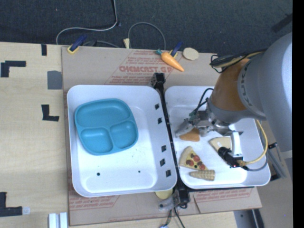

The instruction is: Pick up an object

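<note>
Toward the upper left of the right bin [251,178] lies an orange-brown wedge of toy food [191,136], its long axis running nearly from nine o'clock to three o'clock, the narrower end toward nine. The gripper [190,126] hangs directly over it, at about twelve o'clock from the wedge and seemingly touching its top edge; whether the fingers are spread, closed or clasping the wedge cannot be told from this slanted view. At six o'clock from the wedge lies a toy pizza slice [192,159] with red spots, its point aimed toward eleven o'clock, and just beyond it at six o'clock a ridged tan cone-like piece [203,175] lies roughly level. At three to four o'clock from the wedge sits a pale cheese-like wedge [221,142], partly covered by the arm's fittings. Across the divider at nine o'clock, the left bin [118,177] holds a blue divided plate [105,126]. Beyond the bins at twelve o'clock, on the cardboard [137,68], rest a toy carrot [171,61], tip toward four o'clock, and a small tan disc [191,53].
</note>
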Robot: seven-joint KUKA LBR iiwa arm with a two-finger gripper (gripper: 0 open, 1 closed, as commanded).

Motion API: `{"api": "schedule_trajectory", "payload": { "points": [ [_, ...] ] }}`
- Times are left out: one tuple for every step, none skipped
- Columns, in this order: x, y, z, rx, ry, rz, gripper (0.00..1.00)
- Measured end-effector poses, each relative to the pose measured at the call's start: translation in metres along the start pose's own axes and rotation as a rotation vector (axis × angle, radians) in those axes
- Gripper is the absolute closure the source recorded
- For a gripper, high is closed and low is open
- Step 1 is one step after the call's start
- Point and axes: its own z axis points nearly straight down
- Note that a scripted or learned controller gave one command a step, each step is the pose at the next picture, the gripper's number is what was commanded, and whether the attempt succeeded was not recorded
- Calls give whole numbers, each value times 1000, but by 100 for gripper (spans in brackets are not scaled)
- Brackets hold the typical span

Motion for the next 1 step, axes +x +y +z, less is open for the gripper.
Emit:
{"api": "schedule_trajectory", "payload": {
  "points": [
    [-1,1,-10,0,0,1,100]
  ]
}}
